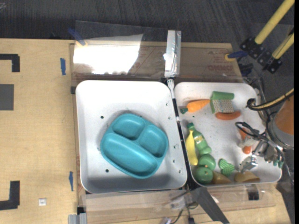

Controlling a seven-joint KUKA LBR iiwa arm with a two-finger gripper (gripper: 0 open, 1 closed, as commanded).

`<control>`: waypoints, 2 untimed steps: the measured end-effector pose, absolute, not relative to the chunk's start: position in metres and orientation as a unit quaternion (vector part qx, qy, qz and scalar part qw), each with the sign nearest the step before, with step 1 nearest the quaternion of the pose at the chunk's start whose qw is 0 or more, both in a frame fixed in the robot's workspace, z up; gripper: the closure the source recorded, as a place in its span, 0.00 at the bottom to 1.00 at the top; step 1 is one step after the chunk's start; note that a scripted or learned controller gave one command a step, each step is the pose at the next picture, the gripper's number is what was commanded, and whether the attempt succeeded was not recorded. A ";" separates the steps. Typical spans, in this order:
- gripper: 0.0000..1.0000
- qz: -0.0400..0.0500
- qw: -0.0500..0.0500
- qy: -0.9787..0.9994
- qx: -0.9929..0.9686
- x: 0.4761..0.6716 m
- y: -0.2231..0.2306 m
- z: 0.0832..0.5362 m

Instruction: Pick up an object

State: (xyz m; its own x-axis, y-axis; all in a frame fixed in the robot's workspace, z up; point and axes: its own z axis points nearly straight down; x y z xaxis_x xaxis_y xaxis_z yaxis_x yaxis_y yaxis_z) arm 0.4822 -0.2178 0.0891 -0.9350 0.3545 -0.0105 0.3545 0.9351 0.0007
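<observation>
While the arm reaches in over the right bin (pixel 216 88), its hand (pixel 252 161) hangs low near that bin's front right corner; whether it is apart or together cannot be told. Just beside it lie a brown piece (pixel 246 177) and green toys (pixel 227 166). A carrot (pixel 197 106) lies well beyond.

Arm (pixel 286 125): grey body, orange band above wrist, black cables looped alongside; tool (pixel 252 161) small, metallic, silver-tipped.
</observation>
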 end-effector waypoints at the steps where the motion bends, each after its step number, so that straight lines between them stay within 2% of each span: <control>1: 0.00 -0.003 0.007 1.000 0.006 0.497 -0.225 0.089; 2: 0.00 -0.003 0.007 0.996 -0.084 0.491 -0.224 0.089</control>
